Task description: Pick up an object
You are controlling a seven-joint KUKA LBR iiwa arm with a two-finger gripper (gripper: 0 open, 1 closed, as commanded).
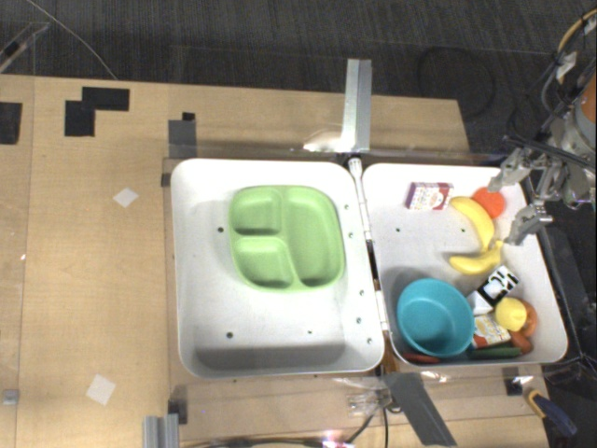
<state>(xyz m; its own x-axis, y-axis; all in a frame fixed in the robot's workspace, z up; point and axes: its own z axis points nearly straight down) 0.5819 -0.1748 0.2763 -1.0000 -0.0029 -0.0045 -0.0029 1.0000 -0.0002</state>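
Observation:
My gripper (519, 199) hangs open over the right rim of the right bin (392, 250), with nothing between its fingers. Just left of it lie an orange fruit-like piece (489, 202) and a yellow banana (478, 241). A purple and white packet (428, 195) lies at the bin's back. A blue bowl (435, 317) stands at the front. Beside the bowl are a black and white box (497, 285), a yellow lemon (510, 314) and a green stick-like item (495, 351).
The left bin (201, 278) holds a green divided plate (284, 236). A metal post (358, 105) rises behind the seam between the bins. The wooden bench (84, 250) stretches to the left, and cables hang at the far right.

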